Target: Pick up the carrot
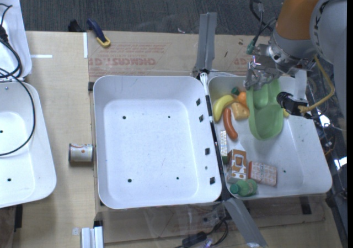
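Reaching down into the right white bin (309, 180), with the carrot not picked up yet.

The grey two-finger gripper (259, 80) hangs over a soft green floppy thing (266, 111) (I cannot tell if it is open, closed, or gripping). The small orange carrot (241, 98) lies near the bin's back edge, just beside the yellow banana (220, 105). Grabbing and lifting are both left to do.

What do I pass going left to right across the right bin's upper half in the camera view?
Yellow curved banana → red sausage-shaped toy → orange-yellow chunky toy → large pale green soft item, with the gripper above it.
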Motion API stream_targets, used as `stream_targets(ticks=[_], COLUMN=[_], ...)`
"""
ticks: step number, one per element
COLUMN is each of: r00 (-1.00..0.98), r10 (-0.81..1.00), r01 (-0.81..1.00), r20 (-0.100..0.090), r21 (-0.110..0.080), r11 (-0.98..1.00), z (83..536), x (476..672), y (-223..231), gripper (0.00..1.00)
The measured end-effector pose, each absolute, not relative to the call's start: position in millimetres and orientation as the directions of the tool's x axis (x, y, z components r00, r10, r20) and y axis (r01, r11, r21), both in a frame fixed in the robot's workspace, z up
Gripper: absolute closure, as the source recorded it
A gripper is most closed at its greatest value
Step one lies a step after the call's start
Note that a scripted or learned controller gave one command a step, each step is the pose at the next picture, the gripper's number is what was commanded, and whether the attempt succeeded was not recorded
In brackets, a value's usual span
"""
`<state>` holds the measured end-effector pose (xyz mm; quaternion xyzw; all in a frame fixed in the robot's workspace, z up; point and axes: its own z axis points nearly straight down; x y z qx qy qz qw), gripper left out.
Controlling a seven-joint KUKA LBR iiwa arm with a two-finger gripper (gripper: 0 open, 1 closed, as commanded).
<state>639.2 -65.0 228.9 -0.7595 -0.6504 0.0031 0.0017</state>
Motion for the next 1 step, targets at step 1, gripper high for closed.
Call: stream_targets(ticks=[1], r00=[0.154], r10=[0.988], r01=[0.988], r20=[-0.003], r21=[-0.005], r11=[-0.154], z=[229.5], x=[639.3], y=[-65.5], gripper=[0.0])
